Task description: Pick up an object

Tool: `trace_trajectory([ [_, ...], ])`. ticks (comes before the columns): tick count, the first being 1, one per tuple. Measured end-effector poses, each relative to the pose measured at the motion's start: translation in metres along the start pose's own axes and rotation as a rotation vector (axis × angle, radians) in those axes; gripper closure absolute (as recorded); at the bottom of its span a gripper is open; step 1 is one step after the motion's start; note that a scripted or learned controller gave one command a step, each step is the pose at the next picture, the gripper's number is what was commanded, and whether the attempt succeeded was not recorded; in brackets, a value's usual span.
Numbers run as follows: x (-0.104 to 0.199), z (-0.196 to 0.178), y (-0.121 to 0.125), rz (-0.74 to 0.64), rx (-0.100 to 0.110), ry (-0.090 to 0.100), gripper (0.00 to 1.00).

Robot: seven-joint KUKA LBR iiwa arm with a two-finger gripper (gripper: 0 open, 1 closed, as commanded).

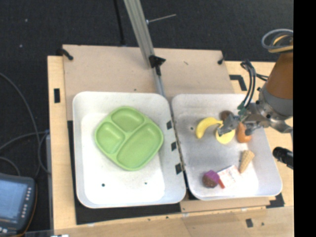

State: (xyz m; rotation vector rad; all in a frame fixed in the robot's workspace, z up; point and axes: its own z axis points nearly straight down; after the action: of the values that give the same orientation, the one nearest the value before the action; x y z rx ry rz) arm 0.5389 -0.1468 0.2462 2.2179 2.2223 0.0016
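No legible labels. Gripper point(228, 127) over right bin point(197, 181) — jaw state unclear — banana point(206, 126), carrot point(242, 134), cone point(245, 160) crowd it.

The tan bench point(57, 132) bears two white bins, left bin point(79, 147) and right bin point(266, 177), side by side.
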Motion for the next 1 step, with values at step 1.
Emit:
trace_trajectory([
  [1, -0.0001, 0.0000, 0.0000, 0.001, 0.000, 0.000, 0.00],
])
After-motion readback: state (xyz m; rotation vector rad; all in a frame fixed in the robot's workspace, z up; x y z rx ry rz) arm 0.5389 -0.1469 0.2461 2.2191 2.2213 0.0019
